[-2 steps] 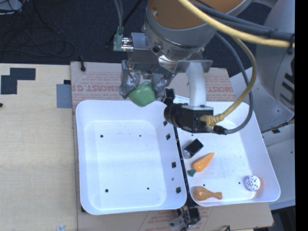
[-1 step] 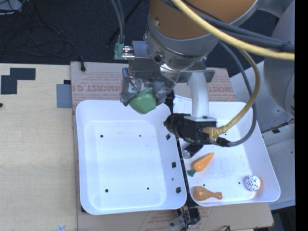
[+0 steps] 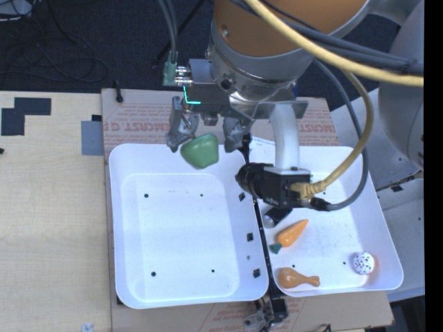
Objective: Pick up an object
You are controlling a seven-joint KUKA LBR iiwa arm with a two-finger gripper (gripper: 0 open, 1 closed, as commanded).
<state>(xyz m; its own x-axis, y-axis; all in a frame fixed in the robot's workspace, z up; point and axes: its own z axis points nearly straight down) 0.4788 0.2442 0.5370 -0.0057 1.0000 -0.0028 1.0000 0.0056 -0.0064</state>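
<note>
My gripper [image 3: 205, 135] hangs over the back edge of the left bin [image 3: 131, 185], shut on a green rounded object [image 3: 201, 151] that sits between its two fingers, lifted above the bin floor. In the right bin [image 3: 374, 213] lie an orange carrot [image 3: 291, 233], a tan pear-shaped gourd [image 3: 297, 278] near the front edge, and a white speckled ball [image 3: 363, 262] at the front right corner.
The arm's big orange and grey body fills the top middle and right. A brown cardboard sheet [image 3: 138, 120] lies behind the bins. A pale wooden bench top [image 3: 48, 220] stretches to the left. A small dark thing [image 3: 268, 220] lies by the divider between the bins.
</note>
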